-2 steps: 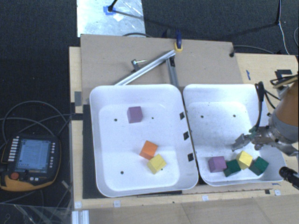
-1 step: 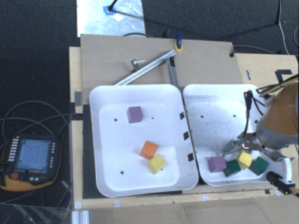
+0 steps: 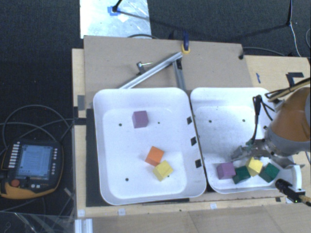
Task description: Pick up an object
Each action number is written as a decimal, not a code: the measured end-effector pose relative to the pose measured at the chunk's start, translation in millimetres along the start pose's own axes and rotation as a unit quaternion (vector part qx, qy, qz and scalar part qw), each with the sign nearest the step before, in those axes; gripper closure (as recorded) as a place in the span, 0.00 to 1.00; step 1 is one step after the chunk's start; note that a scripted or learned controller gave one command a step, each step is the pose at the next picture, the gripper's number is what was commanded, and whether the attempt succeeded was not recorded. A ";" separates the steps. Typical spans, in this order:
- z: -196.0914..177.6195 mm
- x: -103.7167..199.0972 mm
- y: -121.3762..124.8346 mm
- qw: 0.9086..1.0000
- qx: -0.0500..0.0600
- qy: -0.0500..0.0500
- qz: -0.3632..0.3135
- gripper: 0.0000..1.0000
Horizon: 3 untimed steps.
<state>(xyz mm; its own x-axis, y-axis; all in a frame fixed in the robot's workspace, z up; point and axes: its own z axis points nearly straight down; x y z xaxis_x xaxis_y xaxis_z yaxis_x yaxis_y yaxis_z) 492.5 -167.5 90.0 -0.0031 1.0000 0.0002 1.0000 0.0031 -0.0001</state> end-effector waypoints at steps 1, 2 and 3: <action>-11.3 -0.4 1.1 1.000 -0.002 -0.001 -0.001 1.00; -54.3 1.2 1.5 1.000 -0.002 -0.001 -0.001 1.00; -101.5 9.1 4.6 1.000 -0.004 -0.001 -0.001 1.00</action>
<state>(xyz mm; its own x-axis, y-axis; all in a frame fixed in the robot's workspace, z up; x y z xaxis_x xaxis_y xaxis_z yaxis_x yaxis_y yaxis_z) 497.0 -158.4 191.4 -0.0059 1.0000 -0.0018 1.0000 0.0059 0.0070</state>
